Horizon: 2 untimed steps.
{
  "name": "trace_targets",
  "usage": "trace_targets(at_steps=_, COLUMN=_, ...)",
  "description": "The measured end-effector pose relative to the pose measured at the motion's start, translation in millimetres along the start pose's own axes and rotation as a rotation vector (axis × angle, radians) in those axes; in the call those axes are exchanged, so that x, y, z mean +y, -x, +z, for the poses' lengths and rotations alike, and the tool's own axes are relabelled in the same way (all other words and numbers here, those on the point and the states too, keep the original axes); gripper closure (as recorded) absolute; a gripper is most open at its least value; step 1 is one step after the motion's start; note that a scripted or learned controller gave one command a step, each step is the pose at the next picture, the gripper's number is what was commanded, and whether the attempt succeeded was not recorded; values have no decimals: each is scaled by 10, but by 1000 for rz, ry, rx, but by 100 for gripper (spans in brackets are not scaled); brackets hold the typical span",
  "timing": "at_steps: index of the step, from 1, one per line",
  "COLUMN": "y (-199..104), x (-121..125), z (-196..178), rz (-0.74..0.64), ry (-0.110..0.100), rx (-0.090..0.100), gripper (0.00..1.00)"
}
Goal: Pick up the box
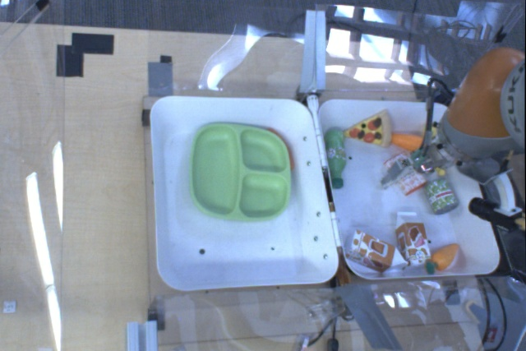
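Note:
Two small brown-and-white boxes lie near the front of the right bin (362, 201): one box (371, 251) at the front left and a second box (412, 241) just to its right. The grey arm with its orange band (486, 94) reaches in from the right. Its gripper (424, 162) hangs low over the bin's far right part, above a silvery packet (398, 171) and a small red-and-white packet (411, 182). The gripper is well behind both boxes and apart from them. Nothing is visibly held.
Also in the right bin: a green bottle (334, 154) along the left wall, a toy pizza slice (370, 129), an orange carrot (406, 141), a green can (441, 196) and another carrot (445, 259) at the front right. A green divided plate (241, 172) lies in the left bin (246, 259).

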<state>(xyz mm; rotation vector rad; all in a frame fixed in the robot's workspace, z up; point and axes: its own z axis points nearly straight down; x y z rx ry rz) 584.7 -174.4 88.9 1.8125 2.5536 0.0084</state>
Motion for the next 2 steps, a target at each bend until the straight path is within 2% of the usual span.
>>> trace_targets(at_steps=1, y=0, x=28, z=-121, rz=0, ry=7, rx=-2, gripper=100)
trace_targets(at_steps=2, y=-501, x=235, z=-1318, rz=275, ry=-4, rx=2, gripper=100)
